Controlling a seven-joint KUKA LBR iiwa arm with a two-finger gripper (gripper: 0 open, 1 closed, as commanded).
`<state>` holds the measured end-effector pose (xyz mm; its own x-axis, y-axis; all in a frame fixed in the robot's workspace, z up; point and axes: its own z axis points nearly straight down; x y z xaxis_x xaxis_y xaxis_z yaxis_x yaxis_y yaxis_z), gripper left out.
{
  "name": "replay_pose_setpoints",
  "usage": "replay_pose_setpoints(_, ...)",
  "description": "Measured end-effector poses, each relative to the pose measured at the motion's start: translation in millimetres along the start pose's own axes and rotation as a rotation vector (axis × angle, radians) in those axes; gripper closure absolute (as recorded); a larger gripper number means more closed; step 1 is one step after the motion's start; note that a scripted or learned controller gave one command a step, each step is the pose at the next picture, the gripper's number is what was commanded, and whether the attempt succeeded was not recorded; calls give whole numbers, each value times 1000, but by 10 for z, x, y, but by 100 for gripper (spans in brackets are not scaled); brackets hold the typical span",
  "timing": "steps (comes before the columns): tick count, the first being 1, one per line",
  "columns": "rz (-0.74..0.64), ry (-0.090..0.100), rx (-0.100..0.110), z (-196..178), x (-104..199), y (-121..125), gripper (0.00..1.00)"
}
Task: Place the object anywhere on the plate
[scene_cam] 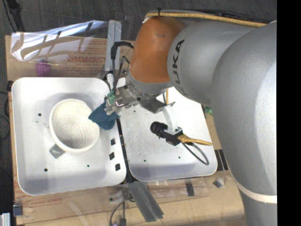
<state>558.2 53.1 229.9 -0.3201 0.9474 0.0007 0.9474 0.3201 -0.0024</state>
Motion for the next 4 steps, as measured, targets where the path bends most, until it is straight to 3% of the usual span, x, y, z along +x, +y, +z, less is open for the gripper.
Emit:
replay_pose_setpoints(1, -45, 0, 0, -72, 210, -415, 100)
replay_pose_setpoints(2, -228, -2, -4, -238, -163, -211, 100)
replay_pose_setpoints(3, -211, 0, 2, -86, 127, -108, 100)
replay_pose_setpoints(4, -203, -1, -1, -321, -377, -206, 100)
